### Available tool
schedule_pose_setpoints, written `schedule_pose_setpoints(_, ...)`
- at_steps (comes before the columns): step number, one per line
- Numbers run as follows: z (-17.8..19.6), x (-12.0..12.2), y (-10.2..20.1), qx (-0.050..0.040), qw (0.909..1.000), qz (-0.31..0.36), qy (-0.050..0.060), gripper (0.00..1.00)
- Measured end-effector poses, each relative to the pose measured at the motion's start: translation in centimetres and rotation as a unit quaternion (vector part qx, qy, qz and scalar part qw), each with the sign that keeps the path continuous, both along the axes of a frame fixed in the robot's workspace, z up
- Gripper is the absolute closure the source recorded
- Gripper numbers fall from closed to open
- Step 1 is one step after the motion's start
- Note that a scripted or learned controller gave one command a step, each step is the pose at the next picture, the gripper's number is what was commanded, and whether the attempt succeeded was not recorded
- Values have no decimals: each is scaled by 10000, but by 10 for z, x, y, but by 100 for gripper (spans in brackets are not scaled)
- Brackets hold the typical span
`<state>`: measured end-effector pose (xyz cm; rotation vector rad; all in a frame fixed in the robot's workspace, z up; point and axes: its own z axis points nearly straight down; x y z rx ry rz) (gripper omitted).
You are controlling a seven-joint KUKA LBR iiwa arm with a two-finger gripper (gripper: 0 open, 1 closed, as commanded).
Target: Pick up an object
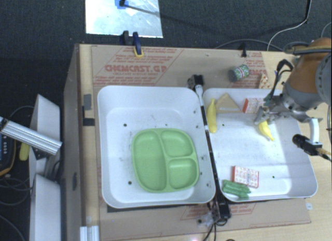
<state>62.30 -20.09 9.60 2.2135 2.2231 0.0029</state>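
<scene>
My gripper (263,118) hangs over the upper right part of the right bin (290,183), reaching in from the right. A small yellow banana-shaped piece (266,130) sits with its upper end between the fingertips and slants down to the right below them, so the gripper looks shut on it. A longer yellow banana (211,115) lies along the bin's left wall. A tan wedge (226,102) and an orange-and-white box (251,105) lie at the back, just left of the gripper.
A red patterned box (245,175) and a green pea pod (236,189) lie at the right bin's front. The left bin (119,110) holds a green divided plate (166,159). A small can (239,72) stands on the cardboard behind the bins.
</scene>
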Motion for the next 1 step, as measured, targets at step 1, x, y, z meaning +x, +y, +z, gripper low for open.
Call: schedule_pose_setpoints(1,90,-20,129,21,10000,12,-8,100)
